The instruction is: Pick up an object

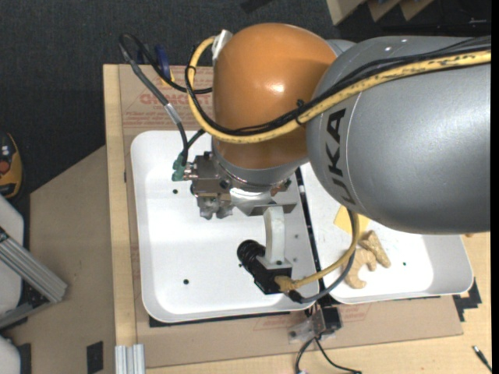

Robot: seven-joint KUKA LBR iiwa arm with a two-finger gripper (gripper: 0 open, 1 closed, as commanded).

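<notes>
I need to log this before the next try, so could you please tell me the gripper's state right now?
Two-finger gripper: cannot be told; it hangs over the left shallow white bin, beneath the arm's orange band.

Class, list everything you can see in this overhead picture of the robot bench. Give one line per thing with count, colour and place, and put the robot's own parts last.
left shallow white plastic bin: one, white, on the bench, under the wrist
right shallow white plastic bin: one, white, beside the left one, mostly covered by the arm
knobbly tan object: one, tan, in the right bin near its front edge
flat yellow piece: one, yellow, in the right bin, partly hidden by the arm
brown bench top: one, brown with red print, under both bins
dark carpet floor: one, dark grey, around the bench
robot arm: one, grey with an orange band, reaching in from the right
tool: one, metal grey, over the left bin
</notes>
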